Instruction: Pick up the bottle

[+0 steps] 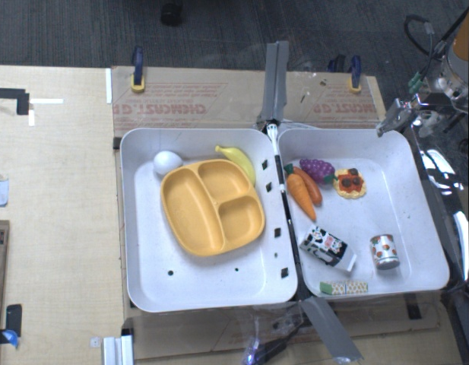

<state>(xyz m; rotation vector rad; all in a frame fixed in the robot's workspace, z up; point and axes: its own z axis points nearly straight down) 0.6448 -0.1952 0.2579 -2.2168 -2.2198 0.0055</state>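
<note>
So this looks like the very start of the pick: nothing grabbed yet, approach not really begun. The arm's two-finger gripper sits off the far right corner of the right-hand shallow white bin, just outside its rim, and it's too small and cluttered with cables for me to tell what state it's in, so I won't guess. Nothing is visibly held in it.

The thing I'd take for the bottle is the small black-and-white cow-patterned bottle, lying on its side near the front left part of the right bin, tilted at a slant relative to the bin's edges. It's close to the divider between the two bins. Just in front of it, along the front rim, lies a flat pale strip with small green and tan squares. A small red-and-silver can stands nearby toward the front right corner, apart from the bottle.

Further back in the same bin: two orange plastic carrots, a purple bunch of toy grapes and a little round toy pizza. The left white bin has a yellow divided plate, a yellow banana tucked at the plate's back edge and a white egg-like ball.

Next move, as I read it: swing across the bin to the front left area, turn the wrist so the fingers straddle the bottle's narrow width, then come down. The strip and divider look close enough to get in the way.
</note>
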